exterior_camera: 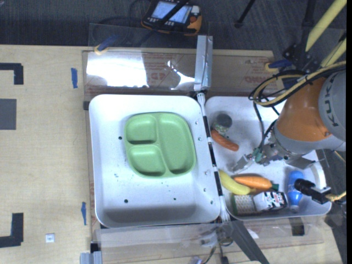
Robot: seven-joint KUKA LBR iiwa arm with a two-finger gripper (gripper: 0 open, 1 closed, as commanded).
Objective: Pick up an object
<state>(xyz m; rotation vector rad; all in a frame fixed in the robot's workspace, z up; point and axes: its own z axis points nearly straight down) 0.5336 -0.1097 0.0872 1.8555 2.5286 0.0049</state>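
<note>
Carrot (252,181) touching banana (232,182), above bottle (260,202).

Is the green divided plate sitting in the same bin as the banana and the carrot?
No, the green divided plate lies in the left bin, while the banana and carrot lie in the right bin.

Bright, even overhead light, harsh glare on the clear panel (140,70), soft shadows, slightly soft focus
</note>
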